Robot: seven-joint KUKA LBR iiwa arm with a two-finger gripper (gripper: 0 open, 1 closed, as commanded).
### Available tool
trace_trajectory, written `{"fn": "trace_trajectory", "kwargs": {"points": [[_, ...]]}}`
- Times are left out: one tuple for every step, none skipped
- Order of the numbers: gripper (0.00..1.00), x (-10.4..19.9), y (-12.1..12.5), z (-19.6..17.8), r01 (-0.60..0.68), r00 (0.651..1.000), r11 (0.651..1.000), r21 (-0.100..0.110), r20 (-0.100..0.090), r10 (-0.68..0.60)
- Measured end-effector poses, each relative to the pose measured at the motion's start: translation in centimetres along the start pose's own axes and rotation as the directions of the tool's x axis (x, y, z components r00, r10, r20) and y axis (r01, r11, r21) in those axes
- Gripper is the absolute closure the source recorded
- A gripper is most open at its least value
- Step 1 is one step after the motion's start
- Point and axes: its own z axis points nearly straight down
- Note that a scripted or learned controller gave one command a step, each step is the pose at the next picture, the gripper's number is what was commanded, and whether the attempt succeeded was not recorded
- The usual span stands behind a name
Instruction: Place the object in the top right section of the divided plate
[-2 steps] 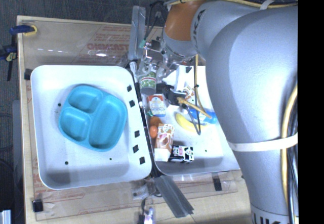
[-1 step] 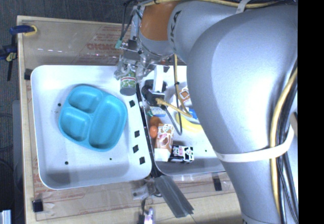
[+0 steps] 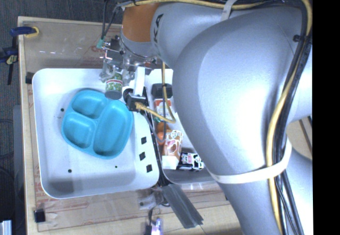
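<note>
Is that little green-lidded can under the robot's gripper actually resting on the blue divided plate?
Cannot tell. In the camera view the small green-topped can overlaps the top right rim of the blue divided plate, but the slanted angle hides whether it rests there or hangs above.

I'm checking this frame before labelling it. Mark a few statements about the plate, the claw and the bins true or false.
1. The divided plate is blue. True.
2. The plate lies in the right bin. False: it lies in the left bin.
3. The claw is at the plate's upper right edge, with a small green-and-white can right below it. True.
4. The can already lies flat in the middle of a plate section. False: it sits at the plate's rim, under the claw.
5. Several small packaged items lie in the right bin. True.
</note>
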Motion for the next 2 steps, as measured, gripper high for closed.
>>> {"fn": "trace_trajectory", "kwargs": {"points": [[1.00,0.90,-0.19,-0.03,0.013,1.000,1.000,-0.002,0.000,-0.013],[0.00,0.92,-0.20,-0.03,0.013,1.000,1.000,-0.002,0.000,-0.013]]}}
